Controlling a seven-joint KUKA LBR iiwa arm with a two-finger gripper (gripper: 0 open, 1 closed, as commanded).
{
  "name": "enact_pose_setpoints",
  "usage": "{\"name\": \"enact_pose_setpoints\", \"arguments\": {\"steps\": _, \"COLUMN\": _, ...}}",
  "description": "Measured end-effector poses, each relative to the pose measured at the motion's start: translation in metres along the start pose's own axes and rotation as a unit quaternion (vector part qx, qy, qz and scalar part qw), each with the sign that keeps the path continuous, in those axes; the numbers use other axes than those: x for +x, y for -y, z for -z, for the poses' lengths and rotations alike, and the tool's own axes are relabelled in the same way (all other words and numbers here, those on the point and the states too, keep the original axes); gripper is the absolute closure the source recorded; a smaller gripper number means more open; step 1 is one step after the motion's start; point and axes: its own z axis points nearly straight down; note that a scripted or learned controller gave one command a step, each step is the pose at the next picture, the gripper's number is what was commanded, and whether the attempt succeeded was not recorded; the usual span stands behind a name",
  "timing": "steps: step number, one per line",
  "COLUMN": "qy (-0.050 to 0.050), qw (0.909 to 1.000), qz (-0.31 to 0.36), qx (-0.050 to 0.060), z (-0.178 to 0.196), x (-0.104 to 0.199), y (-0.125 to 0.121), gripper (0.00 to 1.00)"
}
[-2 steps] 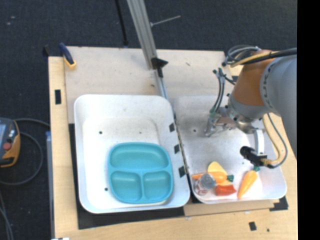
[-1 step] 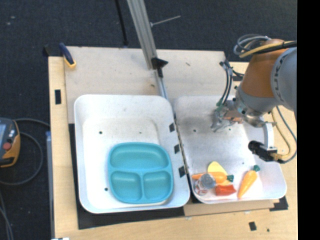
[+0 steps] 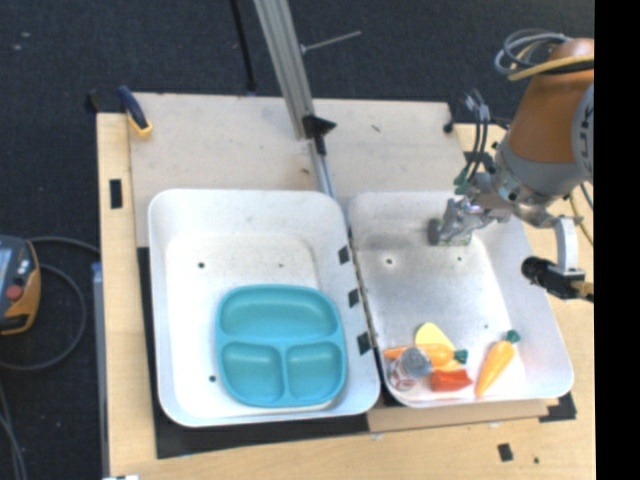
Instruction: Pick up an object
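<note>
Toy carrot (image 3: 495,365) at right bin's (image 3: 400,223) near edge — well apart from fingers (image 3: 452,226), grip unclear

The desk (image 3: 230,148) carries two white bins. One bin (image 3: 520,363) lies under the gripper (image 3: 450,230). The other bin (image 3: 190,218) lies to its left.

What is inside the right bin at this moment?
In the right bin, near its front edge, lie a toy carrot, a yellow piece, a red piece and a small clear item. The gripper hangs over its far end. Anything beneath the pile is covered.
</note>
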Motion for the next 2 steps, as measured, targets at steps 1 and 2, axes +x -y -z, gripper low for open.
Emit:
{"name": "enact_pose_setpoints", "arguments": {"steps": 1, "qy": 0.0, "qw": 1.0, "qz": 0.0, "qx": 0.001, "z": 0.036, "x": -0.002, "y": -0.002, "gripper": 1.0}}
{"name": "enact_pose_setpoints", "arguments": {"steps": 2, "qy": -0.001, "qw": 1.0, "qz": 0.002, "qx": 0.003, "z": 0.043, "x": 0.052, "y": -0.008, "gripper": 1.0}}
